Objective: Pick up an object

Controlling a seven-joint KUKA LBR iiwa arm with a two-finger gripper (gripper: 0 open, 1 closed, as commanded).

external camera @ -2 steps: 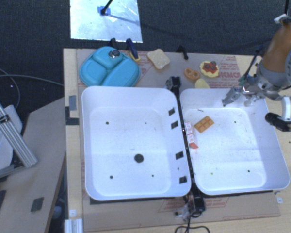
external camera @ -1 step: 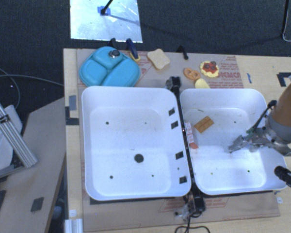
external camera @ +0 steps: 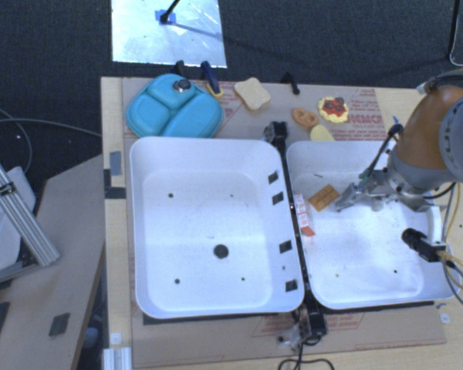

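Look at the right side of the frame and you will see your arm (external camera: pixel 440 141) coming in from the edge. It is grey, with an orange band (external camera: pixel 424 122) near the upper right. The arm bends down and reaches toward the left. Your gripper (external camera: pixel 347 200) sits at its end, right of the middle of the frame, low down, with its thin metal tips pointing left.

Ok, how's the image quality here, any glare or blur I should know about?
Camera view: the foil-like sheet at the top is glaring bright; the two white bins' floors look washed out, with soft shadows along their walls; the claw beside the orange cracker-like piece is slightly soft, so its detail is hard to read; the blue divided tray is reasonably sharp.
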